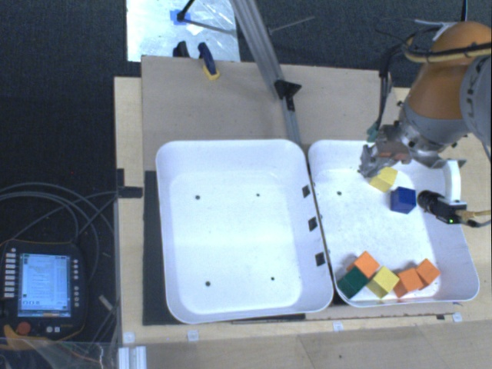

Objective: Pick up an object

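Seemingly gripper (375, 164) just above yellow block (383, 178), beside blue block (403, 199).

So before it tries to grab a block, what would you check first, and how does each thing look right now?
1. Blocks are in the right bin: ok, six are there.
2. A target lies near the gripper: ok, the yellow block sits just below it.
3. Target has space around it: cannot tell for sure; the blue block lies close beside it.
4. Gripper already holds something: cannot tell.
5. Other blocks out of the way: ok, the cluster of four sits at the bin's near edge.
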Robot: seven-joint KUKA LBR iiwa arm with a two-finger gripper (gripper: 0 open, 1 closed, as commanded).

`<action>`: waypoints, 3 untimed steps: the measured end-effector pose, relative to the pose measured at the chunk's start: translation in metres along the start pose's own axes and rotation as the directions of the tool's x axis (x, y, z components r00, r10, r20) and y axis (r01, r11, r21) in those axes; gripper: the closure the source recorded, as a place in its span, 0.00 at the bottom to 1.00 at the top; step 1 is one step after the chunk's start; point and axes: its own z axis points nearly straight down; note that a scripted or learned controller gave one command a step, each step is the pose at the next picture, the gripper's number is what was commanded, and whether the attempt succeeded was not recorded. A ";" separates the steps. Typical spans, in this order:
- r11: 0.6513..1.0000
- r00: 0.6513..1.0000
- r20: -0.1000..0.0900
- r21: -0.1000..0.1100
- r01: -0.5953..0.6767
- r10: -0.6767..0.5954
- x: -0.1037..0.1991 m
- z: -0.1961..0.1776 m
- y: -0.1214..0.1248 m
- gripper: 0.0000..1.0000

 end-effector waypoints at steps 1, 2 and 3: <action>1.000 1.000 -0.001 0.005 -0.002 0.002 0.000 -0.008 0.001 1.00; 1.000 1.000 -0.003 0.004 0.004 -0.004 0.049 -0.023 0.016 1.00; 1.000 1.000 -0.002 0.005 0.004 -0.004 0.094 -0.018 0.032 1.00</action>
